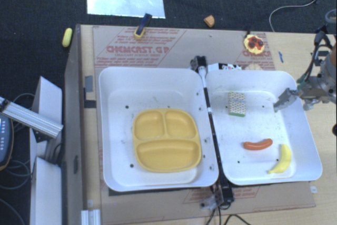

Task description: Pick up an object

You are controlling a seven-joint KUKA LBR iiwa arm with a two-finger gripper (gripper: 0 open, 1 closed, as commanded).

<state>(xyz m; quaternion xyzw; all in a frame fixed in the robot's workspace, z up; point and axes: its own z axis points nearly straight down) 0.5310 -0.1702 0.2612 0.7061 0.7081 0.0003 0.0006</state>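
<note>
Gripper [284, 98] hangs over the right bin's [303, 129] edge, grip state we can't tell, likely staged above sponge [237, 104], sausage [257, 144] and banana [281, 160].

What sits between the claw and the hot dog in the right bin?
Nothing visible. The claw hangs over the right bin's upper right part; bare white floor separates it from the hot dog lower down. The patterned box lies off to the left and the banana sits beyond the hot dog.
</note>
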